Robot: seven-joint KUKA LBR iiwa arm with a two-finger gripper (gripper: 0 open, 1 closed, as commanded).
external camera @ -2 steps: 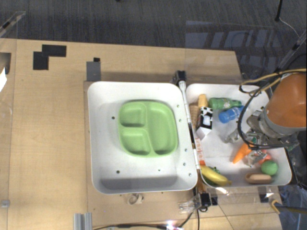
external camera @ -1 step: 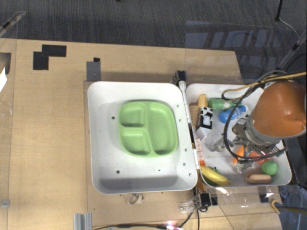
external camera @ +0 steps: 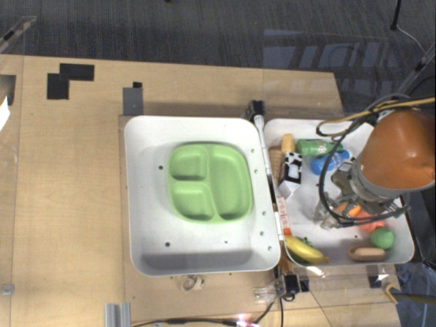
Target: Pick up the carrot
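- We see the gripper [external camera: 345, 208] low in the right bin [external camera: 409, 247], over the carrot [external camera: 354, 212].
- We cannot tell how it is set.
- A banana [external camera: 304, 251] lies near.

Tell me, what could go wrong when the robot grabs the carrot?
The carrot lies mostly hidden under the arm, so the gripper might miss it. A green ball and a sausage lie close by and could get bumped or grabbed instead. Loose cables might snag.

Dark carpet floor [external camera: 204, 19] behind wooden bench [external camera: 61, 203] (black patches).
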